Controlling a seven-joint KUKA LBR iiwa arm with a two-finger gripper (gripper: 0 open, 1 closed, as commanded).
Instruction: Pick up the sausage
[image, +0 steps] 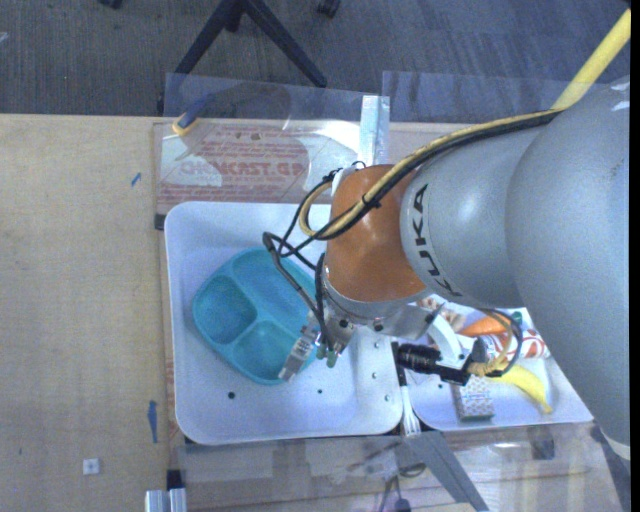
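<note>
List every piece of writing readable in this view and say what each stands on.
"UKA": black letters on the grey arm, running down its casing; the first letter of the brand is cut off by the curve.
Large faded letters on the brown cardboard sheet behind the left bin: too blurred to read with confidence.
Print on the small packets in the right bin: too small to read.

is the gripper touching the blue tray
Cannot tell. In the camera view the gripper overlaps the right rim of the blue tray, but the slanted look down shows neither contact nor gap.
</note>
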